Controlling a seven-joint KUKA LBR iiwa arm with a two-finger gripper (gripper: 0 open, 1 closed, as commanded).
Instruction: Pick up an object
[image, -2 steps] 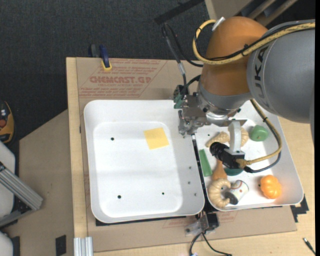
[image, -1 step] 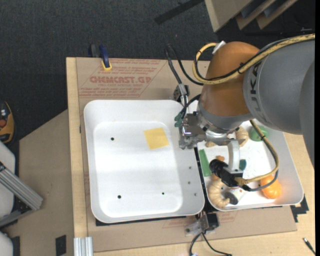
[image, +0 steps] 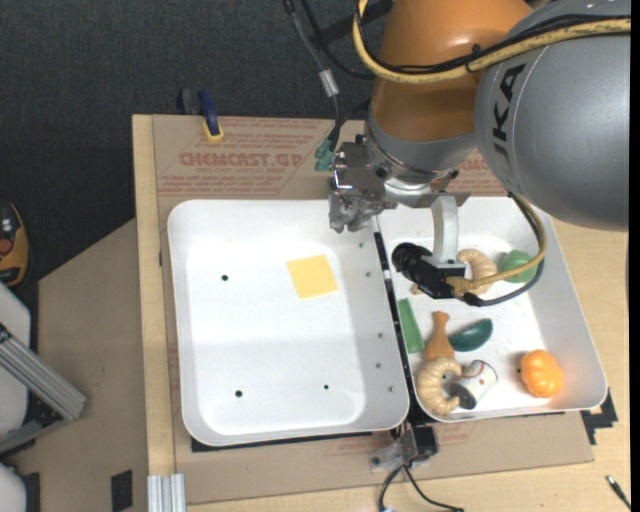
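you're looking at a bulky grey arm with a glossy orange band, black and yellow cables, and dark lettering on its casing.

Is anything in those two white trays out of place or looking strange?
Nothing looks spilled or broken. The one oddity is the imbalance: the left bin holds a single yellow square, while the right bin is crowded with toys, among them an orange pumpkin and a green stick lying along its left wall.
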